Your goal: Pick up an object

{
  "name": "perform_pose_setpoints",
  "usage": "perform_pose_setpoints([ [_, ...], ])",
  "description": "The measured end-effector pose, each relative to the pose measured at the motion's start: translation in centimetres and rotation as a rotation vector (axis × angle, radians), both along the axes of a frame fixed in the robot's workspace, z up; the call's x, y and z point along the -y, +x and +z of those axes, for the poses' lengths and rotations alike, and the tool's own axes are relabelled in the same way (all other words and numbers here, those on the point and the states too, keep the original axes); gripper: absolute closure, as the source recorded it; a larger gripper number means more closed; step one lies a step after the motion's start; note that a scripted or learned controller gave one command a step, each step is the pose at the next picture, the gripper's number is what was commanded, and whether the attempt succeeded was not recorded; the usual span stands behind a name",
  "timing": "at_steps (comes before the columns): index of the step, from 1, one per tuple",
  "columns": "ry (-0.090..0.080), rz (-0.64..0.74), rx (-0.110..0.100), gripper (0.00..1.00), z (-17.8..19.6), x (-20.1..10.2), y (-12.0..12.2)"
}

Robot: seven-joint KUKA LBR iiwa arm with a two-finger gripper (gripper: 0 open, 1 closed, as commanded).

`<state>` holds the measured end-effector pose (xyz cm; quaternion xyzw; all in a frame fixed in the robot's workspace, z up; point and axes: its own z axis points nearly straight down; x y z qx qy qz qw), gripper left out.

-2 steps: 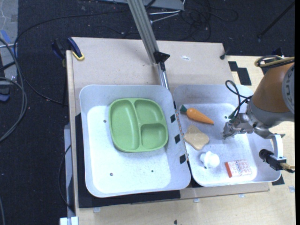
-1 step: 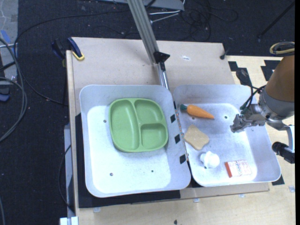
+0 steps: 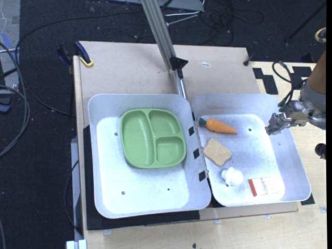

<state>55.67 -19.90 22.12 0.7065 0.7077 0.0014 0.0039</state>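
Note:
The right bin (image 3: 282, 152) holds an orange carrot (image 3: 221, 126) near its far left, a tan slice of bread (image 3: 217, 152) below that, a small white object (image 3: 233, 177) nearer the front, and a red-and-white packet (image 3: 264, 186) at the front right. My gripper (image 3: 275, 125) hangs over the bin's right rim, well to the right of the carrot and apart from every object. Nothing shows between its fingers.
The left bin (image 3: 104, 149) bears a green divided plate (image 3: 153, 137). A grey metal pole (image 3: 161, 30) slants down from the top to the gap between the bins. Cables lie on the dark floor around the bench.

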Motion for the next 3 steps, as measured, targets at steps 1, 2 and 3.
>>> perform_pose_setpoints([
  [1, 0.0, 0.001, 0.0, 1.0, 5.4, 0.0, 0.2],
  [2, 0.005, 0.006, -0.006, 1.0, 5.6, -5.2, 0.6],
  [3, 0.005, 0.006, -0.009, 1.0, 4.9, -11.1, -0.6],
])
